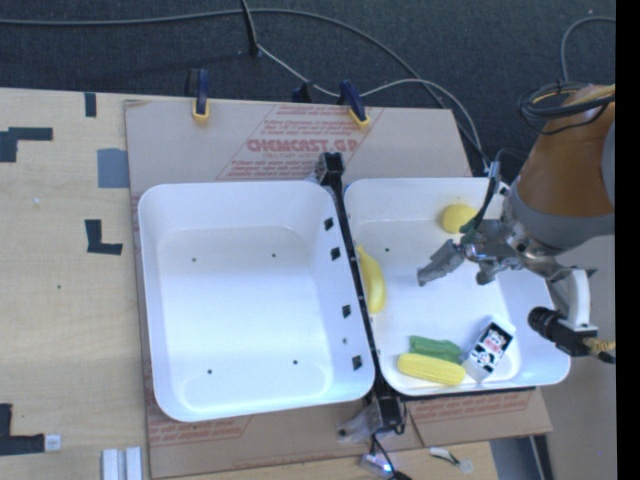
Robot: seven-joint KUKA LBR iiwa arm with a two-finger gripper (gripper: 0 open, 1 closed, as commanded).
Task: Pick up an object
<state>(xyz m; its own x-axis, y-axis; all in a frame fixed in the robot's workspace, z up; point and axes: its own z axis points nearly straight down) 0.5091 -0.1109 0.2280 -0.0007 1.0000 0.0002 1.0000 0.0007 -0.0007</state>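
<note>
My gripper [455,272] hovers over the middle of the right bin [405,200], its two grey fingers spread open with nothing between them. A round yellow lemon [457,217] lies just behind it near the bin's far side. A yellow banana [373,281] rests against the divider to the gripper's left. At the bin's front lie a green vegetable [435,347], a yellow corn cob [431,370] and a small black-and-white box [491,346].
The left bin [165,268] sits beside the right one, joined by a black-clipped divider [345,268]. Both stand on a cardboard sheet [285,143] held by blue-and-yellow clamps. The arm's orange band [565,168] rises at the right; cables run across the dark floor behind.
</note>
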